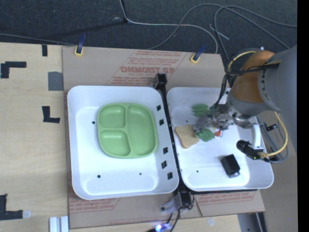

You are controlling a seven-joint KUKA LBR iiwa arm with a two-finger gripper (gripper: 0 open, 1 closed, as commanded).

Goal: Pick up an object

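My gripper [206, 125] hangs low in the right bin [251, 178], near its middle, reaching in from the right. Right under and beside it lies a green toy piece [205, 135], and a tan bread-shaped piece [186, 136] lies just to its left. Another green leafy piece [199, 109] sits a little farther back. A small red bit [218, 133] shows next to the gripper's right side. A black block [230, 165] rests toward the bin's front right. I cannot make out whether anything sits between the fingers.
The left bin [79, 149] holds a light green divided plate [127, 130]. A black divider [166, 129] runs between the two bins. Cables trail over the dark floor behind the bench and loop beside the arm at the right.
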